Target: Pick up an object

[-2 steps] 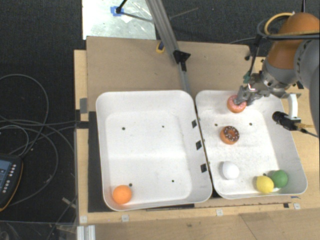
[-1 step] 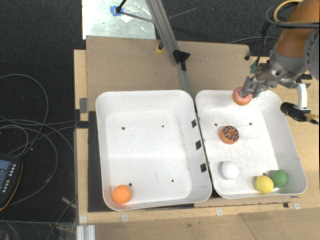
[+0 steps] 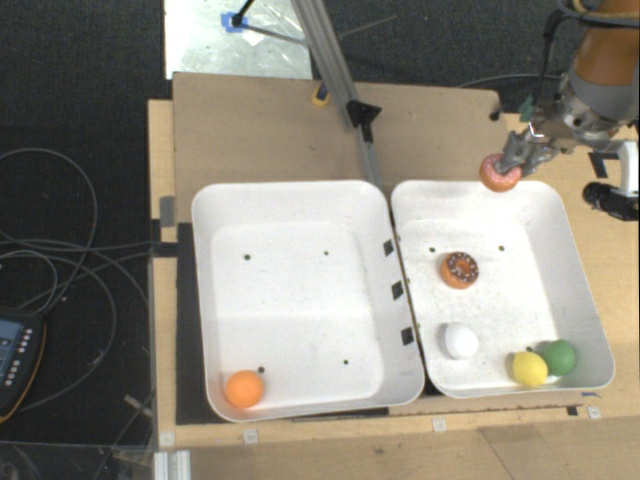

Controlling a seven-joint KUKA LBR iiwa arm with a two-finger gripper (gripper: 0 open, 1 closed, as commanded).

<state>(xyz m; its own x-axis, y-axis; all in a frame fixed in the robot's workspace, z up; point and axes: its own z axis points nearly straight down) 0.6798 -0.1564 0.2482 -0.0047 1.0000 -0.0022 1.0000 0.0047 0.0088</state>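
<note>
My gripper (image 3: 512, 163) hangs over the far edge of the right bin (image 3: 570, 230), shut on a pink frosted doughnut (image 3: 499, 174) that sits between its fingers, lifted above the rim. Inside the right bin lie a chocolate-sprinkled orange doughnut (image 3: 460, 269), a white ball (image 3: 460, 341), a yellow lemon (image 3: 530, 368) and a green ball (image 3: 560, 357) at the near right corner. An orange ball (image 3: 243, 389) rests in the near left corner of the left bin (image 3: 215, 218).
A slanted grey pole (image 3: 330, 48) with a black clamp reaches the gap between the bins at the back. Black clips line the seam between the bins. Cables and a handheld pendant (image 3: 15, 353) lie on the floor at the left.
</note>
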